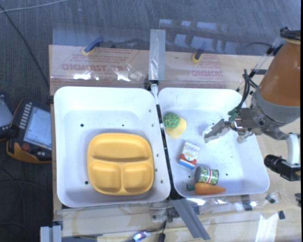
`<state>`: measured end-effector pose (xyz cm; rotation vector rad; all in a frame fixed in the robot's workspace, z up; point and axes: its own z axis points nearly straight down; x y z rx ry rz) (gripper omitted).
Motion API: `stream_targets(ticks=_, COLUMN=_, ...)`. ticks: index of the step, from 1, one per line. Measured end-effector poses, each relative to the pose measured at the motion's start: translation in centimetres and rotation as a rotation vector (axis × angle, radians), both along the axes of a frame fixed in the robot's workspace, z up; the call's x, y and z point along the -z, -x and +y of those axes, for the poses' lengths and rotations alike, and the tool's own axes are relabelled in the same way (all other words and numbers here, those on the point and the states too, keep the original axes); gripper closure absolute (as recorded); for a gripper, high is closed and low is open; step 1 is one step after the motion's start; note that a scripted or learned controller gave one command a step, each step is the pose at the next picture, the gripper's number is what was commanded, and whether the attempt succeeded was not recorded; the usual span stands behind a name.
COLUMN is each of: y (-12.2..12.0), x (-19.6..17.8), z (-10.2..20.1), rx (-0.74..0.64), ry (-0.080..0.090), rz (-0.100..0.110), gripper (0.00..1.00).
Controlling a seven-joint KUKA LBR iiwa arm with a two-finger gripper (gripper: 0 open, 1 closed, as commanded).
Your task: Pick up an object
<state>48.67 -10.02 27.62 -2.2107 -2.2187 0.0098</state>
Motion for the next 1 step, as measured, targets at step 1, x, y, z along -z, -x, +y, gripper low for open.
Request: stream_targets(ticks=1, y=-1.51, x=8.59, z=3.96, rx=-0.239, ry=-0.003, rz=-0.001, gripper=0.00)
